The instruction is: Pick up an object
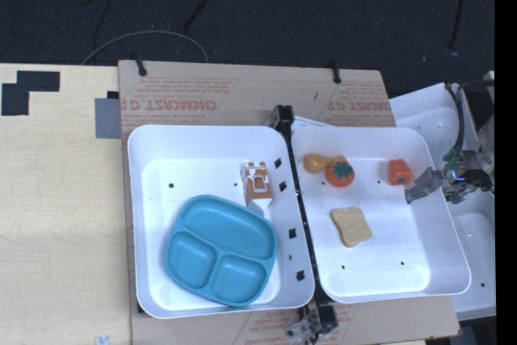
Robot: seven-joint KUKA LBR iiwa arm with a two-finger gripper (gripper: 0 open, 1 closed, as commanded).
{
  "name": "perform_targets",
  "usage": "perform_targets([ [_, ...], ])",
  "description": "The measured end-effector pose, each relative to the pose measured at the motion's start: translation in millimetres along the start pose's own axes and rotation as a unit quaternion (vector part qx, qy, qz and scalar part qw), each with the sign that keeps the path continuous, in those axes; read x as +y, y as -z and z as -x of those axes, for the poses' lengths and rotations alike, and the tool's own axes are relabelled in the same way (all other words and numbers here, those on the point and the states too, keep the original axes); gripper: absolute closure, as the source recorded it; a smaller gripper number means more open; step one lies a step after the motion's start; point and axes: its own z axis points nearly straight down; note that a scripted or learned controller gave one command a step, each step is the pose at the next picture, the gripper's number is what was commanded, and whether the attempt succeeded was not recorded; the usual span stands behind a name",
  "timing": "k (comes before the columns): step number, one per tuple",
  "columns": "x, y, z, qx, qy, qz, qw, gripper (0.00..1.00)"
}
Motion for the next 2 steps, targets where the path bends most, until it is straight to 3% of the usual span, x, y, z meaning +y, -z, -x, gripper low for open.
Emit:
perform_targets([
  [1,2.2,5.8,-0.1,-0.001,0.001,0.005,1.0,0.0],
  [2,-0.2,-38.2,-4.4,0.0,0.001,0.003,1.0,0.0],
])
